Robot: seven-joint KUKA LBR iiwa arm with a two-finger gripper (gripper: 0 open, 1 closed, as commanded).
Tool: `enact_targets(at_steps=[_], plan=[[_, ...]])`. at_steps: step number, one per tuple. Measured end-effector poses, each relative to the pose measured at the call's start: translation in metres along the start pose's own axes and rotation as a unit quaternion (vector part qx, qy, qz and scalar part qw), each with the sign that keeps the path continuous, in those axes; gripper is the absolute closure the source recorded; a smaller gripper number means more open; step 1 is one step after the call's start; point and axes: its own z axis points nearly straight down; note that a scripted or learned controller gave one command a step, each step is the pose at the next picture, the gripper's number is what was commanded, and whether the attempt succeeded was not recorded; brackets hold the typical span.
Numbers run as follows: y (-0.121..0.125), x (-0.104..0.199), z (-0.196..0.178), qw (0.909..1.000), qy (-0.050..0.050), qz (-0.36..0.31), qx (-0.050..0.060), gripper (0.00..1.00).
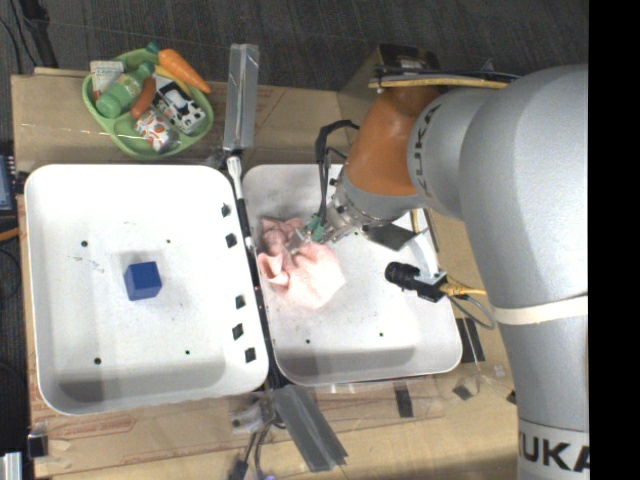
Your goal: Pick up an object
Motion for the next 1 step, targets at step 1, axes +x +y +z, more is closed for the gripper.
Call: enact_targets(at_steps=[1], plan=[[-0.0001, -0.0003, -0.0001, 1.0, 0.0, 0.0, 0.0, 0.0]])
